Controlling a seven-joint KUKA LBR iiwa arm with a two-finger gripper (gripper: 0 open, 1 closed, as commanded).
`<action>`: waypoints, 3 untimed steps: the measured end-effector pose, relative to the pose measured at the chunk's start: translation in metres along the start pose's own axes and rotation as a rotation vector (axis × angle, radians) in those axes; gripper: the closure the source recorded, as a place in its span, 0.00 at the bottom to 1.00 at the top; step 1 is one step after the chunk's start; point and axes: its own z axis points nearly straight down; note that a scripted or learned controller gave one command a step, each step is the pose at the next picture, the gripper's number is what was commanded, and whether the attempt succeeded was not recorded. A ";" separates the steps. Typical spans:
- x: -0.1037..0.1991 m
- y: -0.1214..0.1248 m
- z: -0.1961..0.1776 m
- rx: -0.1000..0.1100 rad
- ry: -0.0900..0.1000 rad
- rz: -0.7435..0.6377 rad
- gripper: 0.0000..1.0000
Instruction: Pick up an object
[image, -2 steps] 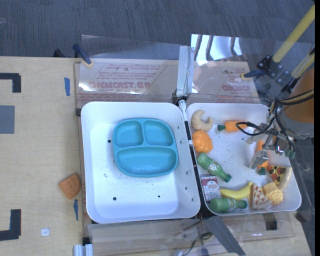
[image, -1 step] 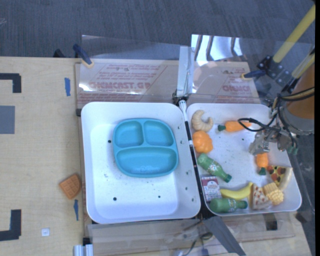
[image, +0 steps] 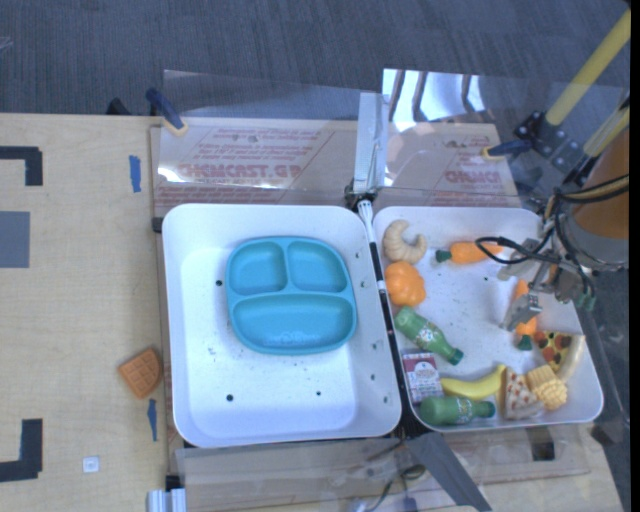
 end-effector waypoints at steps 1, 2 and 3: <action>-0.003 0.000 0.014 0.001 0.012 -0.009 0.00; -0.007 0.000 -0.001 0.002 -0.005 -0.009 1.00; -0.007 0.000 0.000 0.002 -0.002 -0.009 0.00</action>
